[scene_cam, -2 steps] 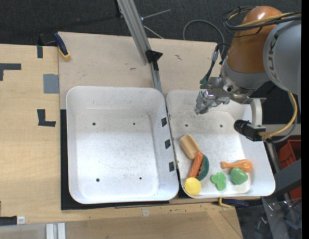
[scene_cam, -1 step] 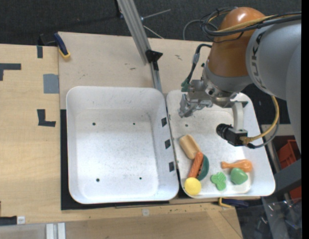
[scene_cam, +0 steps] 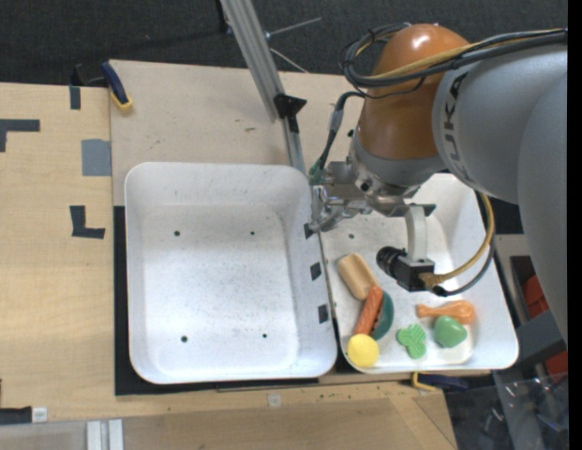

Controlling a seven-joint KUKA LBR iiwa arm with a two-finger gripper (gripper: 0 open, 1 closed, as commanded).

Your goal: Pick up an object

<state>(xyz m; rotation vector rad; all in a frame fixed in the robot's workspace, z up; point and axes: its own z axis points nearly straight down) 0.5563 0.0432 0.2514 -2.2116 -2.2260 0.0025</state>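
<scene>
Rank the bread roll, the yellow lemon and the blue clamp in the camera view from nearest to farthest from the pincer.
1. Bread roll: right bin, just below the pincer.
2. Lemon: right bin's lower edge, farther down.
3. Clamp: on the bench's upper left corner, beyond the left bin.

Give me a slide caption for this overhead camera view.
KUKA arm's gripper hangs above the right bin, toy foods clustered at its near end; left bin alongside.

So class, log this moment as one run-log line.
gripper: over right bin, near divider | items: lying in bin, none held | left bin: white | pick: not yet done
</scene>
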